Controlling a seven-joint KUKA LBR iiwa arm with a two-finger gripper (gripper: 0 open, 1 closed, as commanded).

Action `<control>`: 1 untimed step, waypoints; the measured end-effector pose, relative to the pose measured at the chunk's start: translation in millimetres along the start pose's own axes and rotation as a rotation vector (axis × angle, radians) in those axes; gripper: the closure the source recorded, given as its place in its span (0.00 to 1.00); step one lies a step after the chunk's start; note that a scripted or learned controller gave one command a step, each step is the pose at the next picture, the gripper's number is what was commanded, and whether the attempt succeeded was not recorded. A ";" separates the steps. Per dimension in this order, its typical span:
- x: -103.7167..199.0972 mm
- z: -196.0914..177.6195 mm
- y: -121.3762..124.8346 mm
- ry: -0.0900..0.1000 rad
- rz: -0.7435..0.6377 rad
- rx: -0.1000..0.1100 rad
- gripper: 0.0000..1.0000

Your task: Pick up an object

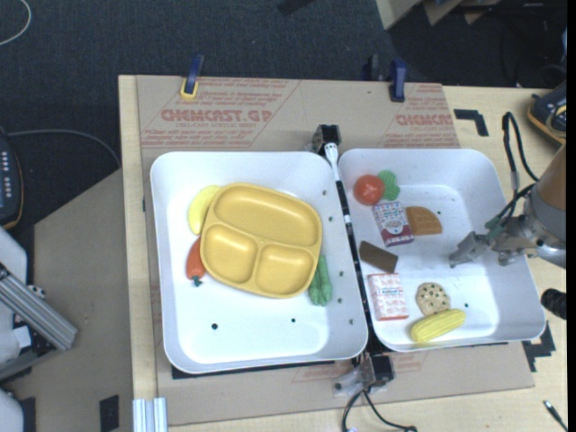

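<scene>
Camera view: yellow corn cob (438, 325) (beside a cookie (432, 296)) lies lengthwise.

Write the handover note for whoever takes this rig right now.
Gripper: low over the right bin, right of centre, nothing visibly held.
Right bin: tomato, small carton, bread piece, brown bar, second carton, cookie, corn cob.
Left bin: yellow divided tray.
Done: nothing picked.
Left: grasp and lift one object.

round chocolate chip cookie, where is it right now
The round chocolate chip cookie lies in the right white bin, near its front edge, just above the yellow corn cob.
</scene>
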State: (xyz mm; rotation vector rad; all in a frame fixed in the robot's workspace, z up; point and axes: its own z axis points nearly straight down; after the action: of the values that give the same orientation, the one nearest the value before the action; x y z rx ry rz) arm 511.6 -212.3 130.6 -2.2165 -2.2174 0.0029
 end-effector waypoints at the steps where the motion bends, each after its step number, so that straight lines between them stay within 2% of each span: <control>1: 1.1 49.0 -0.5 0.000 0.000 0.000 0.00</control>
State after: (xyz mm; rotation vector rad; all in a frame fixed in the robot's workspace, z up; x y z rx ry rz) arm 510.8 -211.0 81.6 -2.2169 -2.2167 0.0022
